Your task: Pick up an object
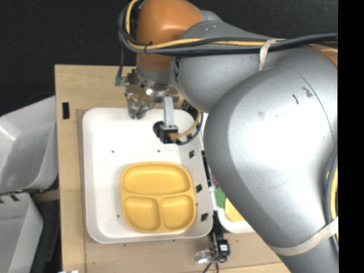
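The pincer (pixel 138 108) hung low at the far end of the left bin (pixel 94 169), close to its back wall and over bare white floor. It held nothing that could be seen. Whether it stood wide or narrow could not be told, because the wrist under the orange band (pixel 162 19) covered much of it from this slant.

The one clear thing to pick was the yellow plate (pixel 157 197). It was a three-part dish lying flat and right way up in the near half of the same bin, nearer the right wall than the left and well apart from the pincer. Lying flat as it did, it offered only its low rim and the ridges between its wells for a pinch from above, so the pick looked awkward.

The arm (pixel 273 135) came in from the right and passed over the right bin (pixel 230 223), which is why only a corner of that bin showed. A pale yellow-green sliver lay there, too hidden to name. Both bins sat on the table (pixel 68 84).

Judged from this, the task was not yet done. A close at that spot would likely catch nothing, so the pincer would need to come toward the near side and line up over the plate's rim.
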